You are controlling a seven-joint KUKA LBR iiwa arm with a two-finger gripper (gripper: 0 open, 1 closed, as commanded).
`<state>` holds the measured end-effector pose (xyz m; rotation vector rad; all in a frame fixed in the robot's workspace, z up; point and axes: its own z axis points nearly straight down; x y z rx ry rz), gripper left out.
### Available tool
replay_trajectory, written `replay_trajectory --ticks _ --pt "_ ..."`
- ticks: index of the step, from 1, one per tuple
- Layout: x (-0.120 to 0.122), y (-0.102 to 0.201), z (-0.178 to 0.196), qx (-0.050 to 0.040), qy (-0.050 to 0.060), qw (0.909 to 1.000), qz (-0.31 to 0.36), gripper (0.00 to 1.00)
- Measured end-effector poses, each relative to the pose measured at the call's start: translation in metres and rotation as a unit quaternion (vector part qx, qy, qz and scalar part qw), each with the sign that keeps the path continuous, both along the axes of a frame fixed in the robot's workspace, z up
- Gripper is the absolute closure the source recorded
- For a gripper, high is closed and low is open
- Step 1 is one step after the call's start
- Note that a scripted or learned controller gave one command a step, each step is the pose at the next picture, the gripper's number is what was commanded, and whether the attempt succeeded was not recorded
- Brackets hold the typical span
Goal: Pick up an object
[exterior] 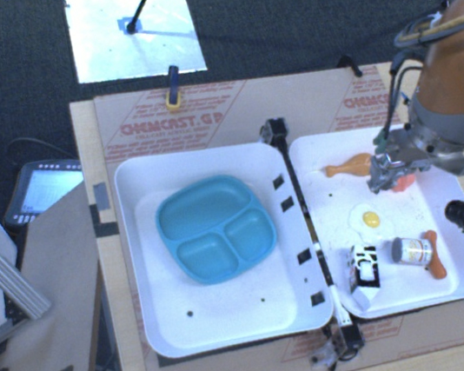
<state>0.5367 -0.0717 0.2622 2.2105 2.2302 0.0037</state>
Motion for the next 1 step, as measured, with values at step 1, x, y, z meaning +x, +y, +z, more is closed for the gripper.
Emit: replay_trajectory --ticks 1 --pt "0.0159 0.0475 0.0008 0.0003 -0.001 1.0000 0.000 1.00"
